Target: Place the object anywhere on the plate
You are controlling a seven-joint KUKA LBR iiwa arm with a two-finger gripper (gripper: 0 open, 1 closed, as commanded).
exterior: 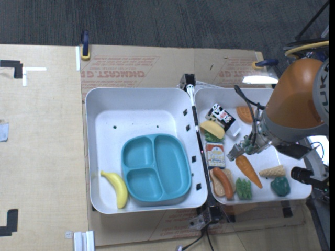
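The gripper (242, 149), its state not discernible, is poised just above the carrot (248, 171) in the bin right of the plate (155, 167); a neighbouring toy may be caught, given the crowding.

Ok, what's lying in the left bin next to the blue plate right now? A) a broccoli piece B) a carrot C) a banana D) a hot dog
C: a banana lies in the left bin against the plate's lower-left edge, while the carrot and the other food sit in the right bin.
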